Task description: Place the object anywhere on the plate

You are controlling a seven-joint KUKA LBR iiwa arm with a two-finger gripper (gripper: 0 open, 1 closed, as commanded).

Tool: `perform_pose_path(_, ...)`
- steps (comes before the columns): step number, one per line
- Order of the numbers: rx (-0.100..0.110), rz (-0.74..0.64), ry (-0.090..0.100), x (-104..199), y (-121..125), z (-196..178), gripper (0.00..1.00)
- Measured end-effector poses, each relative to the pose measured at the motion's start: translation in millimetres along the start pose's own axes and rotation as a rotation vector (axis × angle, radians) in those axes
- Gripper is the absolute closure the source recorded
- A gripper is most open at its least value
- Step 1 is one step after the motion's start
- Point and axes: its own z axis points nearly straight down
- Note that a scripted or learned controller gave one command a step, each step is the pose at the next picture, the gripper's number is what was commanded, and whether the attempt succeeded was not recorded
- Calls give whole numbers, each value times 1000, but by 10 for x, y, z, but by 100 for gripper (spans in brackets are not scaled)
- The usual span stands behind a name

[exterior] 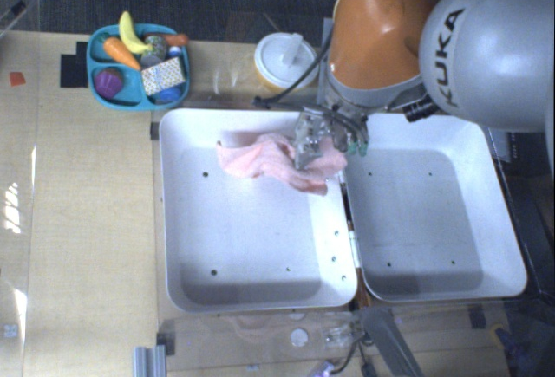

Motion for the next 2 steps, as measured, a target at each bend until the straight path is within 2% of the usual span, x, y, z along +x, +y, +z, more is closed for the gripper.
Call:
perform_pose_path(1,1,-4,4,195,480,-1,100)
perform_pose_path(2,1,-4,3,193,478,-3,0)
